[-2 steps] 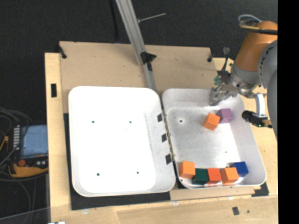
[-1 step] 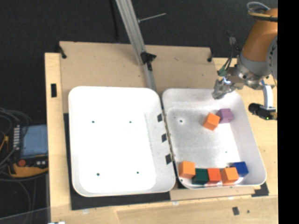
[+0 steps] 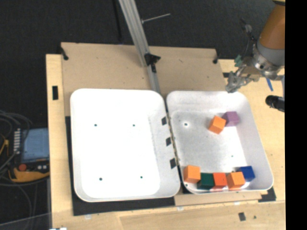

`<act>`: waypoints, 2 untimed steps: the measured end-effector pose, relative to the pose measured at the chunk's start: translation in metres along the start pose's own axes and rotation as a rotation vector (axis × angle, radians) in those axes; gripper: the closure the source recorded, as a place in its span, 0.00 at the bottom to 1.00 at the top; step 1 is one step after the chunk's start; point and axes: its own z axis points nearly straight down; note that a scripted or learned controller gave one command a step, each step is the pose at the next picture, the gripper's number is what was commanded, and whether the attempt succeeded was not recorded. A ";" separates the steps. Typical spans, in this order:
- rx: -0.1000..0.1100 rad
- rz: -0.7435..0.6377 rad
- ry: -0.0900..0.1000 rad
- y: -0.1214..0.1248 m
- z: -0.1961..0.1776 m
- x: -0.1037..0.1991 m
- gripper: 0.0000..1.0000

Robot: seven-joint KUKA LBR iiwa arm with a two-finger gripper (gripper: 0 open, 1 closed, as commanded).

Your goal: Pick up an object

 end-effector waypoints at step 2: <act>0.010 -0.002 0.002 -0.037 -0.006 0.094 1.00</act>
